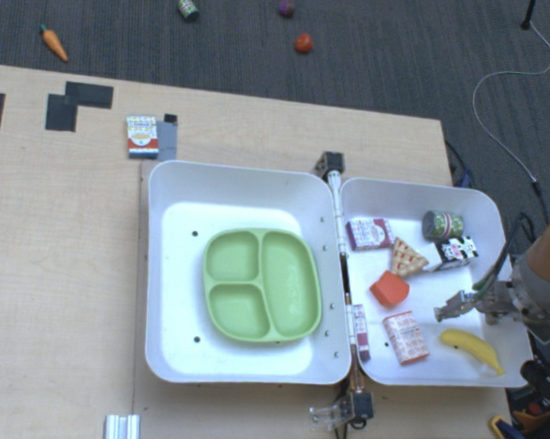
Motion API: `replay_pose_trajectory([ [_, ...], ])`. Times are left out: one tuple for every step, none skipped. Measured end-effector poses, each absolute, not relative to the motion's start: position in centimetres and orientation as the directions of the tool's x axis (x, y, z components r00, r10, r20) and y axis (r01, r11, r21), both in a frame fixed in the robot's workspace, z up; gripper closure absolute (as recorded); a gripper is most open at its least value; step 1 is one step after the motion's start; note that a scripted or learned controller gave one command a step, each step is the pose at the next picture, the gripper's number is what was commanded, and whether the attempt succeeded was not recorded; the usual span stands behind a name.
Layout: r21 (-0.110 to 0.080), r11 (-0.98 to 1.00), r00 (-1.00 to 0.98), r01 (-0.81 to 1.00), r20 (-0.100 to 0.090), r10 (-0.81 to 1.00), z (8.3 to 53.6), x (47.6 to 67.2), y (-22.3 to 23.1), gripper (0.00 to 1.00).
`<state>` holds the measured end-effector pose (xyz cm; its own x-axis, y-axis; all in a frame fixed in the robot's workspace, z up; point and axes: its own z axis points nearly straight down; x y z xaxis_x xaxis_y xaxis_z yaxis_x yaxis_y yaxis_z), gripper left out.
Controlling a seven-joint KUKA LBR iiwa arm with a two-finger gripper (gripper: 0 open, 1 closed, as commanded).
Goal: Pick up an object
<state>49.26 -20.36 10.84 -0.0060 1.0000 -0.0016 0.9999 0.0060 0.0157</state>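
The object for picking is any of the small toys in the right bin point(487, 212), on the pale worktop point(57, 246). The left bin point(160, 253) holds a green divided plate point(262, 285). In the right bin lie a yellow banana point(472, 350) near the front right, a pink-red packet point(406, 337) left of it, a red block point(390, 289), a pizza slice point(407, 258), a purple carton point(369, 234), a green can point(443, 225) and a black-and-white carton point(457, 249). The hand point(455, 309) hangs just above the banana, reaching in from the right; whether its fingers are spread or closed I cannot tell, and nothing shows between them.
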Motion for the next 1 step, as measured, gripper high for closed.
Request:
replay_pose_trajectory([
  [0.005,0.005,-0.005,1.0,0.005,1.0,8.72,48.96,-20.29,0.0],
])
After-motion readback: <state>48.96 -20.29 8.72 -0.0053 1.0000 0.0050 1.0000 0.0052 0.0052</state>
